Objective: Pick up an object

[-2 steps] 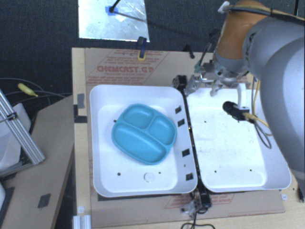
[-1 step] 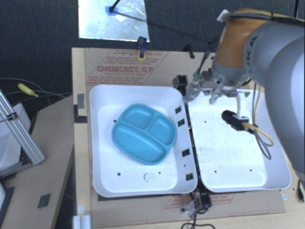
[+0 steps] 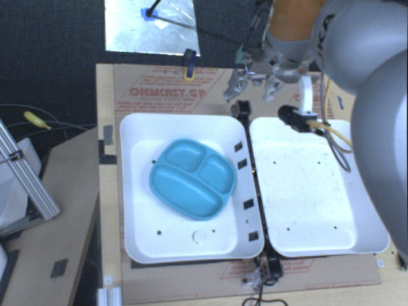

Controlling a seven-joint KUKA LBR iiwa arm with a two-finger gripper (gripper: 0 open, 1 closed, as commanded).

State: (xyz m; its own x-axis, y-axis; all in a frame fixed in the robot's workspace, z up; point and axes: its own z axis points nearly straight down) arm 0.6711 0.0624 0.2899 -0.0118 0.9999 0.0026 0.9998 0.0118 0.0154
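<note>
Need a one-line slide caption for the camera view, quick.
Gripper open above the bins' far edge; blue divided plate lies in the left bin.

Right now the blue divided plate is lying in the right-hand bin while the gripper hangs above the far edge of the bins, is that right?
Not quite. The camera view shows the blue divided plate lying in the left-hand bin, not the right-hand bin. The rest holds: the gripper hangs above the far edge of the bins.
</note>
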